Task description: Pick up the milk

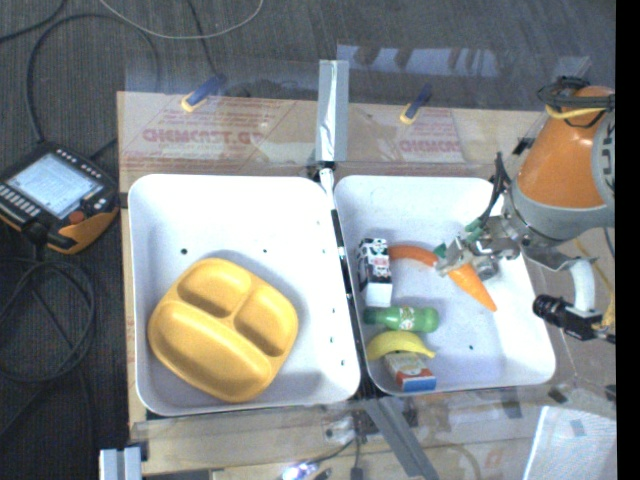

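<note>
figure: the arm reached in from the right, its hand (pixel 478 251) low over the right bin (pixel 520 358), beside the upper end of a carrot (pixel 472 282). whether the hand was spread or pressed together could not be told, and nothing was seen between its tips. the milk (pixel 376 271), a small black-and-white carton, lay against the left wall of that bin, touching one end of an orange sausage-like piece (pixel 411 254) and just above a green bottle (pixel 402 318); a banana (pixel 399 345) and a small red-and-white box (pixel 412 373) lay nearer the front. the left bin (pixel 160 208) held a yellow divided tray (pixel 225 327). judged as the approach step: the hand would do well to cross leftward over the carrot, centre above the carton, and close across its narrow sides, minding the bin wall and the crowding neighbours.
</note>
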You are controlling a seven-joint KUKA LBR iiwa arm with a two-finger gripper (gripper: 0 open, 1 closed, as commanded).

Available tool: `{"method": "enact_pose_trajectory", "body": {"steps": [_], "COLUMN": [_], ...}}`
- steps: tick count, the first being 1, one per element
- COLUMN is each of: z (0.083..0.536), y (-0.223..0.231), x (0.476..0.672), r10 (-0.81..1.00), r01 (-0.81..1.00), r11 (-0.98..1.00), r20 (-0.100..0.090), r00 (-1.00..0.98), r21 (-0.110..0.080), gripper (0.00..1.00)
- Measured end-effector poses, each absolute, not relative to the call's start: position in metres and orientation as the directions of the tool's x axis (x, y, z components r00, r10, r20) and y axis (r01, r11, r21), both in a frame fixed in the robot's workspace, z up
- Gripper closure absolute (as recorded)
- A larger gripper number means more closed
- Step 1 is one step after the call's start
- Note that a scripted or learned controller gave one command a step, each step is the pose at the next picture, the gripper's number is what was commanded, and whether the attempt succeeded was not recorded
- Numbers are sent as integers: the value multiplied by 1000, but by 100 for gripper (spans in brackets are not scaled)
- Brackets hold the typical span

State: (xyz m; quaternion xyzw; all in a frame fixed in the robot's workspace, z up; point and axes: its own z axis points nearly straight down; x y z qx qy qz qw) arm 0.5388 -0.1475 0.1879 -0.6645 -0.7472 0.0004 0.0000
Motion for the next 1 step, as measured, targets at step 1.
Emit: {"method": "enact_pose_trajectory", "body": {"steps": [1], "z": [232], "y": [-98], "x": [554], "r10": [980], "r01": [980], "r11": [198], "r20": [0], "r00": [-198], "r21": [0], "gripper": [100]}}
